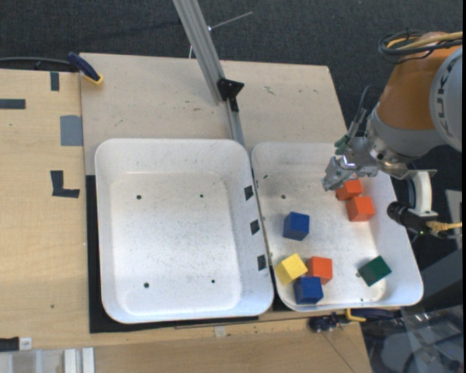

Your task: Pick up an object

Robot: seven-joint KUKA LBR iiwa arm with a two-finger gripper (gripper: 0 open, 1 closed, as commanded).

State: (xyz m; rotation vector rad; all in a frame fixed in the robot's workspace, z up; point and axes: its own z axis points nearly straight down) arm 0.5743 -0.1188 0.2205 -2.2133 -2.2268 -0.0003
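The right bin (pixel 295 149) holds several small cubes. My gripper (pixel 340 175) hangs low over its far right part, directly above and touching or nearly touching an orange cube (pixel 351 189). A second orange cube (pixel 361 208) lies just in front of that one. Toward the middle sits a blue cube (pixel 296 225). Near the front edge a yellow cube (pixel 292 267), a third orange cube (pixel 321 268) and another blue cube (pixel 308 289) are clustered. A green cube (pixel 374 270) lies at the front right. The gripper body hides part of the nearest orange cube.
The left bin (pixel 102 169) stands beside the right one, their rims meeting at the centre. A slanted metal pole (pixel 206 41) runs down to a black clamp at the bins' far edge. The arm's orange band (pixel 415 76) rises at the right.
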